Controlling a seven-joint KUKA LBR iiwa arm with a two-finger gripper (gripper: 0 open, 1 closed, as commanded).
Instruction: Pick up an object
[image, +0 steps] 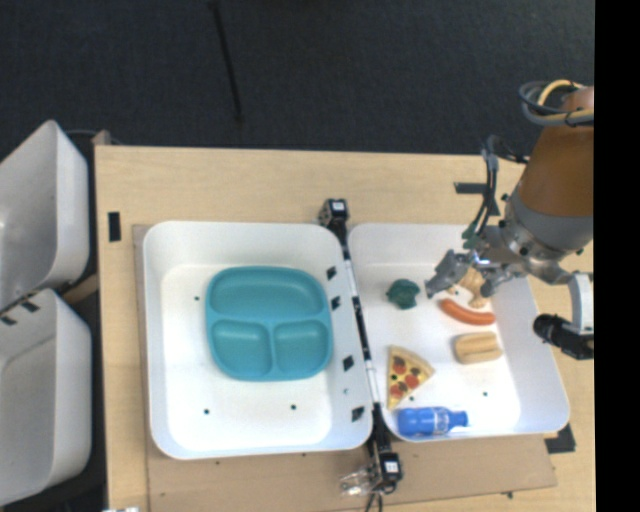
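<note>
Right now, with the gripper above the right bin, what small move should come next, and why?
Probably a short descent straight down. The gripper hovers with its fingers spread over the upper end of the hot dog, with nothing between them. The bread roll and green toy lie apart, so lowering looks unobstructed.

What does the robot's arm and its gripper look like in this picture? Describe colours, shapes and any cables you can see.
The arm enters from the right as a thick rounded segment, orange-brown with a grey collar below it. Yellow and dark cables loop at its top. Its gripper is a grey metal assembly with slim fingers and angular linkages. A thin dark bracket and rod stand along the arm's left side.
</note>
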